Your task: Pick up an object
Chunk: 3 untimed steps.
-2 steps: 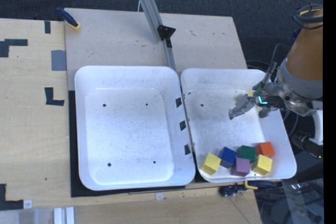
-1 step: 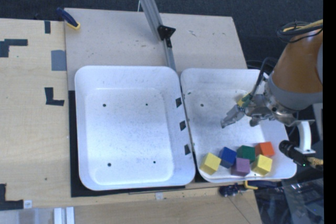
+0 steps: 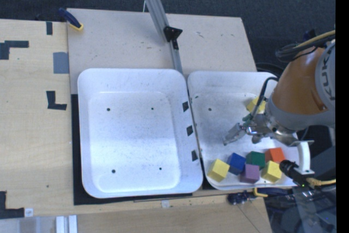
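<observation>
In the right bin, several small blocks cluster along the front edge: a yellow block, a blue block, a purple block, a green block, an orange block and another yellow block. One more yellow block peeks out from behind the arm further back. My gripper hangs over the bin's middle, just behind the cluster. It is open, one finger pointing left, and nothing sits between its fingers.
The left bin lies beside the right one, their rims touching. A slanted metal pole runs down to the bins' shared back corner. A blue and yellow tool rests at the bench's far left.
</observation>
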Each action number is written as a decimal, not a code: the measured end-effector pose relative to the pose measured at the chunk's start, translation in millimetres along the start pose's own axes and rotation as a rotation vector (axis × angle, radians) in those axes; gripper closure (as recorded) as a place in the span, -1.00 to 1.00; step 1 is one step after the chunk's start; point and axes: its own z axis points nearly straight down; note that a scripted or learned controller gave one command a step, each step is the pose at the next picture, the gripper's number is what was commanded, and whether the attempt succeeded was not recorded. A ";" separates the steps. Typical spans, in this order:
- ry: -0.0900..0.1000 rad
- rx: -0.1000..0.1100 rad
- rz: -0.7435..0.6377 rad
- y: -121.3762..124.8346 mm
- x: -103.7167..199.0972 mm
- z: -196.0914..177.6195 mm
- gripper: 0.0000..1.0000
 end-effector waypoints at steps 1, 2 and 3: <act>0.001 -0.001 -0.002 -0.5 11.2 52.8 -1.00; 0.000 -0.003 -0.002 0.3 11.1 41.6 1.00; -0.001 -0.011 -0.002 4.8 16.6 -2.4 1.00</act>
